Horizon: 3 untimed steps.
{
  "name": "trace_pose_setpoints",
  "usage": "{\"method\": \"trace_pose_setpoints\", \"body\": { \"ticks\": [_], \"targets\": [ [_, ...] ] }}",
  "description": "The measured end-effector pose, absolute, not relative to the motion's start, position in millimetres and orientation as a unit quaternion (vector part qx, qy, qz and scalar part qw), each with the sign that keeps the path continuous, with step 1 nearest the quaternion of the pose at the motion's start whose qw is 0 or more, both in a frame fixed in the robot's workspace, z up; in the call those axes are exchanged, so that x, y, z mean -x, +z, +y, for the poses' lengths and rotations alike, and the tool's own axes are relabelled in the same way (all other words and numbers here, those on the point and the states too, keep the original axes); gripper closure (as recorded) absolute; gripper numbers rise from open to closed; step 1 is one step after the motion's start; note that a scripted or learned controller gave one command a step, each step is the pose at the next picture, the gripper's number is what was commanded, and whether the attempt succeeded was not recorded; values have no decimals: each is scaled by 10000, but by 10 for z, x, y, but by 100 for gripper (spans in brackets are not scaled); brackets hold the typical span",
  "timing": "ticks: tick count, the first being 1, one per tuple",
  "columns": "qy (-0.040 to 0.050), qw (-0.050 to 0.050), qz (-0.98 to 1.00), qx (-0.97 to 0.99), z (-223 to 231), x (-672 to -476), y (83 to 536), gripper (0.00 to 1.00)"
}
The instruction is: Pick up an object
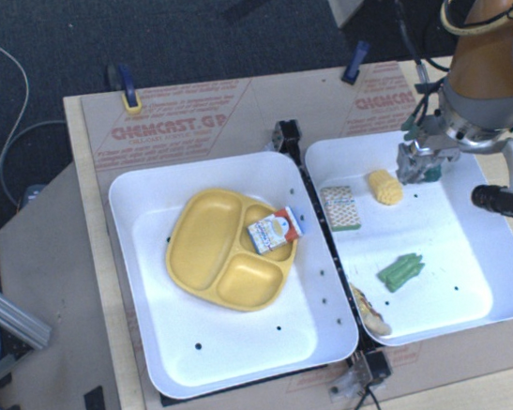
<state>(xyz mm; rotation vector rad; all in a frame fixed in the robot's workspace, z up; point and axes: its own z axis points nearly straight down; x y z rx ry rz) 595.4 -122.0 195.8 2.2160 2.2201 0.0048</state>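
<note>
My pincer (419, 167) hangs just right of the yellow corn cob (386, 188), whose long axis runs up-down in the right bin (500, 250); I cannot tell its state

A dark grey carpeted floor (212, 25) lies beyond the far edge of the surface. The surface is a pale wooden board (104, 268) covered at its far edge by brown protective paper printed with red lettering (187, 114). A yellow-handled clamp (131, 98) and a blue clamp (353, 62) grip that far edge. A thin white cable (9, 63) loops across the floor past the far left corner. Light falls evenly.
</note>
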Motion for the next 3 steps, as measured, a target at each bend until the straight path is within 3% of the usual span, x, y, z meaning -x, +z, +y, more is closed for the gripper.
{"method": "trace_pose_setpoints", "body": {
  "ticks": [1,3],
  "targets": [
    [9,16,7075,-7067,-1219,-5962,2053,100],
    [14,5,7092,-7050,-203,-6140,2246,100]
  ]
}}
